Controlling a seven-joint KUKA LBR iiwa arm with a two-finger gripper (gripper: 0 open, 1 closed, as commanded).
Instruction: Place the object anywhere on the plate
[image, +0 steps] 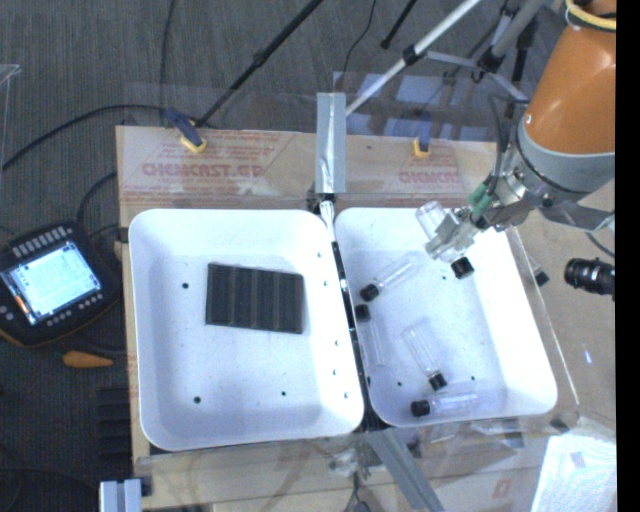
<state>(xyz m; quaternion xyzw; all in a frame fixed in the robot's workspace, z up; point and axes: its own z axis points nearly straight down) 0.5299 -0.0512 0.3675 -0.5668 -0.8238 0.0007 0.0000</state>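
Observation:
The plate (255, 298) is a dark ribbed rectangle lying flat in the middle of the left bin (160, 300). Several clear vials with black caps lie in the right bin (520, 370): one (392, 274) near its left wall, one (420, 348) in the middle, one (448, 404) by the front rim. My gripper (445, 238) hangs over the right bin's far part, beside a black cap (461, 267). A clear shape sits at the gripper's tip, and I cannot tell whether it is a vial or part of the gripper.
A metal bar (330, 145) stands at the back between the bins. A handheld control pad (50, 285) lies left of the bench. Yellow clamps (190, 140) hold the backboard. A loose black cap (362, 312) rests by the right bin's left wall.

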